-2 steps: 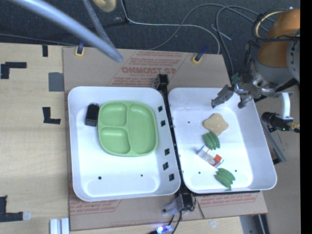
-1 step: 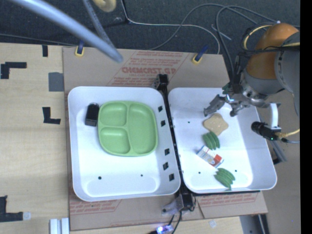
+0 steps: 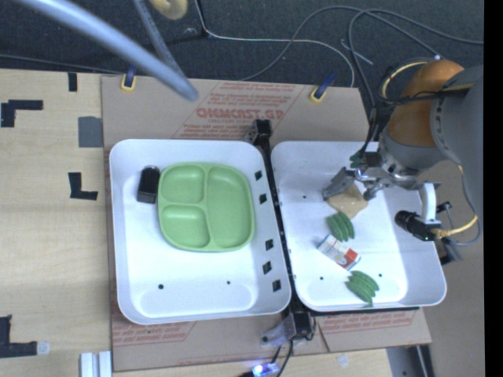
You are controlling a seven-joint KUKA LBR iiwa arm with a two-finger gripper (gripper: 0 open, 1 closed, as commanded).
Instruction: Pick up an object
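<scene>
In the right bin (image 3: 306, 171), my gripper (image 3: 353, 188) hangs low over a tan block (image 3: 350, 204). Its fingers (image 3: 336, 187) are spread open, one at each upper side of the block, and nothing is lifted between them. Just below the block lies a green pea pod (image 3: 341, 225). Further toward the front are a small white and red packet (image 3: 339, 252) and a second green pod (image 3: 362, 284).
The left bin (image 3: 134, 289) holds a green divided plate (image 3: 207, 206) and a small black object (image 3: 148, 184) at the plate's left. A black clip strip (image 3: 271, 210) runs along the wall between the bins. Cables (image 3: 440, 230) trail off the wrist at the right.
</scene>
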